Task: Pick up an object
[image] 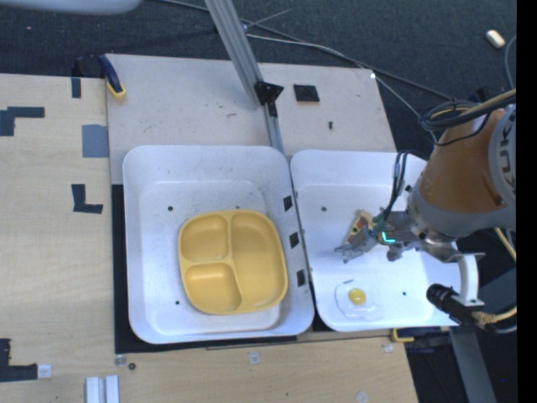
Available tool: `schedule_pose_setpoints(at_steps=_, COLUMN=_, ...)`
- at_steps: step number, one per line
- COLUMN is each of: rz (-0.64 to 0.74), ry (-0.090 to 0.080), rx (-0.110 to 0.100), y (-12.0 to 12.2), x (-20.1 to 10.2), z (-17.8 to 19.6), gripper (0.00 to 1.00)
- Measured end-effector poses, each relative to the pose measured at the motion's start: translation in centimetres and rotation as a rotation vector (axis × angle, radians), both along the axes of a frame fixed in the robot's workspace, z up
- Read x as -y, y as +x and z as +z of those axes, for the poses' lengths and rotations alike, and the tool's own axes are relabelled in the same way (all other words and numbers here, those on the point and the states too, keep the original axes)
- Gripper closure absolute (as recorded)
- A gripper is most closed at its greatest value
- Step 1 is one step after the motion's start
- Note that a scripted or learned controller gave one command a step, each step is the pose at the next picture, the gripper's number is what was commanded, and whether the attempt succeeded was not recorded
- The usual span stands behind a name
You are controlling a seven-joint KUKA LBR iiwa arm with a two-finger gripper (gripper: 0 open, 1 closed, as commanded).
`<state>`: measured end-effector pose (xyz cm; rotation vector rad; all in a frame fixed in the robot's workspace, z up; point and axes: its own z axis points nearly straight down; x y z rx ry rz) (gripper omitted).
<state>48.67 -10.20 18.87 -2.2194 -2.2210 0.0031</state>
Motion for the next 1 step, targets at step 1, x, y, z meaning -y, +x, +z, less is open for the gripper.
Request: schedule_pose_setpoints(at_steps=1, rz=0.000, ry=0.000, rx=0.000, y=0.01, x=0.00, z=0.01, gripper=0.00)
